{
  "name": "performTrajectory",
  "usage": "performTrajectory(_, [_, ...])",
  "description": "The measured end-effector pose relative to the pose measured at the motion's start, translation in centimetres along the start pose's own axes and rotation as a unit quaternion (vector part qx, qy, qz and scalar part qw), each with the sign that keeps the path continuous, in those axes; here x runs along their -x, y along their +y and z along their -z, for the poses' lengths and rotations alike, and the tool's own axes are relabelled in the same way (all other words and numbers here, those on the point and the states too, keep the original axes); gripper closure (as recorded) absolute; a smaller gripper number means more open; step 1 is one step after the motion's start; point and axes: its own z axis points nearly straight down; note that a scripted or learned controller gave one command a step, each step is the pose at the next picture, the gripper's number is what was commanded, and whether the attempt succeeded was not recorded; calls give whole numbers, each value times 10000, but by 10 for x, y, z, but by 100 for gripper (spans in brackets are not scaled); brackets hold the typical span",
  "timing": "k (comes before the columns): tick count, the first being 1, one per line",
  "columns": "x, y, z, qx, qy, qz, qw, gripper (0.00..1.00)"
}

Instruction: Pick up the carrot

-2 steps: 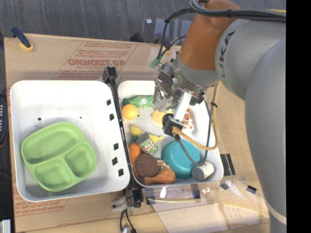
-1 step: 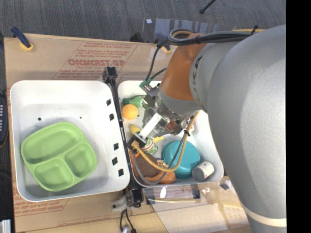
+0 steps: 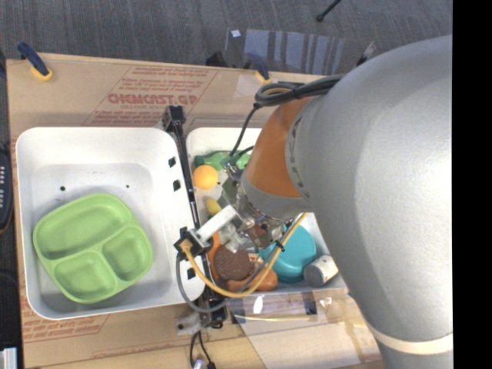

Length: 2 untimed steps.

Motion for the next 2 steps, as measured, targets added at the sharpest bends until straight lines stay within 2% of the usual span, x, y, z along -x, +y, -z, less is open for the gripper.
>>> performTrajectory(1, [-25,-62,0,17,14,-1063,9943,100])
performTrajectory(2, [-25,-61,9,-4,-16,-1039,9946,100])
